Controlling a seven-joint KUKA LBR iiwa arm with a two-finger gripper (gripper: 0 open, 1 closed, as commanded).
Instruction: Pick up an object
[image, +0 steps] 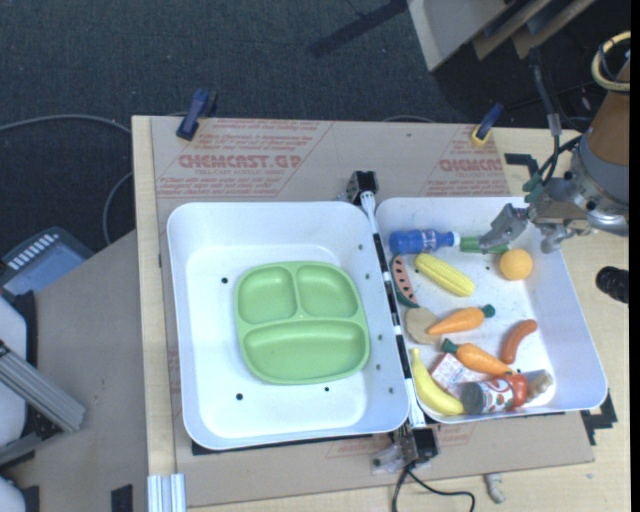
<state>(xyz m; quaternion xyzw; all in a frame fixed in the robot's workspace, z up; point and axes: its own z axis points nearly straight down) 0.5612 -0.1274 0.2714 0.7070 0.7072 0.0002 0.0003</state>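
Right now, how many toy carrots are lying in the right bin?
2. One carrot lies mid-bin, right of the watermelon slice. The other carrot lies just below it, above the clutter at the front wall, which may hide more.

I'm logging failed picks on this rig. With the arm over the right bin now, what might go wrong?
The pincer hovers near the bin's far edge between the blue bottle and the orange ball; closing here may grab nothing or nudge the ball, which would likely roll. The corn lies close by, so a descent might catch two items.
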